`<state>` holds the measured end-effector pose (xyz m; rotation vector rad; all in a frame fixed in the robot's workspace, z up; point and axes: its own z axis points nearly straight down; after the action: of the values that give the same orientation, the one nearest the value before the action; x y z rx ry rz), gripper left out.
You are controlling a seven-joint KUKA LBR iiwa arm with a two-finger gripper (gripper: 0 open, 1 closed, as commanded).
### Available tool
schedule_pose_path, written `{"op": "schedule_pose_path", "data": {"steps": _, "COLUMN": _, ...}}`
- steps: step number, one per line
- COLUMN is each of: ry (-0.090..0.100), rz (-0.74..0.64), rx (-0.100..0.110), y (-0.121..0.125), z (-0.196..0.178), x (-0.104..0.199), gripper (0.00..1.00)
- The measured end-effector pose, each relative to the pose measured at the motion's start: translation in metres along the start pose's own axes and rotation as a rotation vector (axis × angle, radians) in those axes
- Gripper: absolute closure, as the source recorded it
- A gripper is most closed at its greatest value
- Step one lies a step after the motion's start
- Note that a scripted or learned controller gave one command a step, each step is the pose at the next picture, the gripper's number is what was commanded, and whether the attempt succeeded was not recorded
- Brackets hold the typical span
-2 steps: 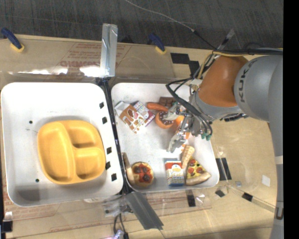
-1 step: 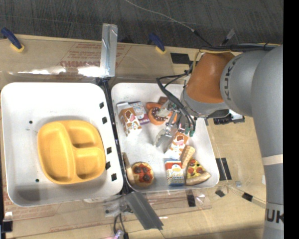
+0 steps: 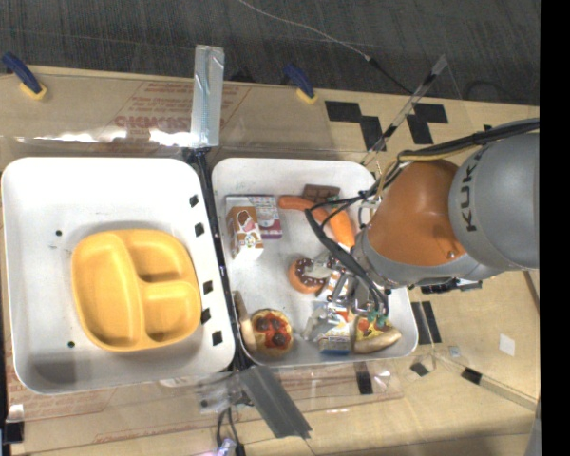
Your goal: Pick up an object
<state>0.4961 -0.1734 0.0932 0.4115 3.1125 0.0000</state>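
- Low in the frame's right bin [image 3: 266,171], our gripper [image 3: 347,302] hangs over the flat pizza-slice toy [image 3: 370,335]; we cannot tell its state.
- We should centre on one item before closing.
- Beyond, the round chocolate-frosted doughnut toy [image 3: 307,275] lies mid-bin, small and graspable.

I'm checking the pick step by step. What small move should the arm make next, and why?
Probably a short straight descent: the gripper hangs over the clutter in the right bin, beside the donut and above the pizza slice, with nothing visibly between its fingers.
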Motion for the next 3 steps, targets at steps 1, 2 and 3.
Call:
{"op": "schedule_pose_path", "data": {"steps": 1, "ry": 0.0, "rz": -0.174, "rx": -0.001, "y": 0.048, "z": 0.001, "x": -0.063, "gripper": 0.0}}
{"op": "schedule_pose_path", "data": {"steps": 2, "ry": -0.011, "rz": -0.109, "rx": 0.002, "y": 0.032, "z": -0.114, "x": -0.158, "gripper": 0.0}}
{"op": "schedule_pose_path", "data": {"steps": 3, "ry": -0.019, "rz": -0.076, "rx": 0.0, "y": 0.0, "z": -0.02, "x": -0.131, "gripper": 0.0}}
